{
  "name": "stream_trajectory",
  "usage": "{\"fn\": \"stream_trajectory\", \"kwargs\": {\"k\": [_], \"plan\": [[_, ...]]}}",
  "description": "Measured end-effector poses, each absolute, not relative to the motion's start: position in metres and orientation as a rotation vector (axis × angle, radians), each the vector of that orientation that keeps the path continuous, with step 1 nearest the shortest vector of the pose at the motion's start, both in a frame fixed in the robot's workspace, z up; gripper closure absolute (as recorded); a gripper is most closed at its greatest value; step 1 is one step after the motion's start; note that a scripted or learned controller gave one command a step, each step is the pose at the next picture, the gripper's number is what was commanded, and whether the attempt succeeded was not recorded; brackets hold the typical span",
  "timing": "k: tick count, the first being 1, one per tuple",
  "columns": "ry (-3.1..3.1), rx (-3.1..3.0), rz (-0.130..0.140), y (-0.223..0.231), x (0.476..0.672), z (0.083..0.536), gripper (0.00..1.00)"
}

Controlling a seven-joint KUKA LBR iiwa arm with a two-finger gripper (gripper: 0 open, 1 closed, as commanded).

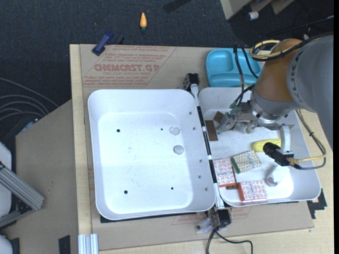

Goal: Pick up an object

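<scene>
From the overhead camera you see the grey arm with its orange band (275, 75) reaching in from the right and hanging low over the right-hand shallow white bin (307, 187), with the two-finger gripper (233, 119) down near that bin's upper left corner, close to the divider between the bins. You cannot tell from this angle whether the gripper is released or clenched; the metal parts blur together against the white floor, and nothing is plainly caught there. Just beside it, toward the divider, lies a small flat brown block (211, 130), which looks like the nearest candidate, though whether the gripper touches it is unclear. Further down the same bin you have a yellow rounded object (264, 145) partly under a black fitting on the arm, a green-patterned card box (246, 161), a red-and-white patterned box (224, 172) against the divider, and another red-patterned box (253, 190) near the bottom rim. The left-hand shallow white bin (100, 142) holds two small pale discs (176, 140). A light blue plastic tray (225, 67) sits behind the right bin on the bench. By my reading, the pick is not yet done: every object rests on a bin floor, so the grasp and the lift are both left.
</scene>
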State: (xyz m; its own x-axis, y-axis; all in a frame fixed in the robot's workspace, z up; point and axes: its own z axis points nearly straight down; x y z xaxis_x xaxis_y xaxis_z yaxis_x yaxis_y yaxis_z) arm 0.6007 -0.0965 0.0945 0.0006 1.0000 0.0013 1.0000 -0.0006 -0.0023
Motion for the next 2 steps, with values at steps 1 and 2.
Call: {"fn": "stream_trajectory", "kwargs": {"k": [1,2], "plan": [[-2.220,-2.221,0.000,-0.0963,0.6012,0.1045,1.00],[-2.219,-2.221,0.000,-0.0963,0.6011,0.1044,0.00]]}}
